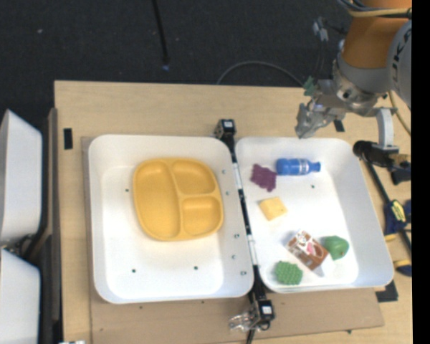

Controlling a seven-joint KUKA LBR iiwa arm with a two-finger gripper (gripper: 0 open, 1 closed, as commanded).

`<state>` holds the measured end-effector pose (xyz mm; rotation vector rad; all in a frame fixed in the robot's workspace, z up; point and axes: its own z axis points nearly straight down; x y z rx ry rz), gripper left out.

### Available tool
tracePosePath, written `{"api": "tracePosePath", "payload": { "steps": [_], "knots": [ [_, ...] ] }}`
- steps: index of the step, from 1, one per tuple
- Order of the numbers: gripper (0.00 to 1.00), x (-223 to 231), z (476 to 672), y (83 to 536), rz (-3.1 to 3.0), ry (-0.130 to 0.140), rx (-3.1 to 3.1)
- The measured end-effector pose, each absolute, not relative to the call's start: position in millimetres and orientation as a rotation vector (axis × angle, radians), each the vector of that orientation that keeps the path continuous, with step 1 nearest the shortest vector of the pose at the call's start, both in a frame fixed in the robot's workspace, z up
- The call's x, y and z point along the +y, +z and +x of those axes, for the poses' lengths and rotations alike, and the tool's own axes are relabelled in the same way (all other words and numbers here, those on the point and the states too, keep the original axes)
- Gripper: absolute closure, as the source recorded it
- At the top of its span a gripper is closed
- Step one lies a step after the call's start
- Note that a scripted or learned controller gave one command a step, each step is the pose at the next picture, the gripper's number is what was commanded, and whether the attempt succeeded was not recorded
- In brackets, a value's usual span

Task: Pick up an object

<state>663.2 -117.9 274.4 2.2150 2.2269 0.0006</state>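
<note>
Tool [309, 122], finger state indiscernible, hovers above right white bin [369, 213] far rim; small blue plastic bottle [296, 167] lies just nearside, long axis left-right.

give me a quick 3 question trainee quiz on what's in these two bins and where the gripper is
1. True or false: the yellow divided plate lies in the left bin.
2. Which item in the right bin lies nearest the gripper? A) green ball B) blue bottle C) yellow block
3. Fill in: the purple piece lies just to the ____ of the blue bottle in the camera view.

Key
1. True.
2. B; the bottle lies at the bin's far edge, just below where the gripper hangs over the rim.
3. Left.
</note>
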Motion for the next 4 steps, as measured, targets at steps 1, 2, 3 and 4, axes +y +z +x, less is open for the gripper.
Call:
{"api": "tracePosePath", "payload": {
  "steps": [1, 2, 3, 4],
  "knots": [
    [1.00, -59, 662.0, 269, 2.215, 0.000, 2.228],
    [1.00, -20, 654.1, 262, 2.216, -0.001, 2.227],
    [1.00, 37, 638.2, 260, 2.214, 0.000, 2.229],
    [1.00, 86, 620.6, 248, 2.215, -0.001, 2.229]
  ]
}}
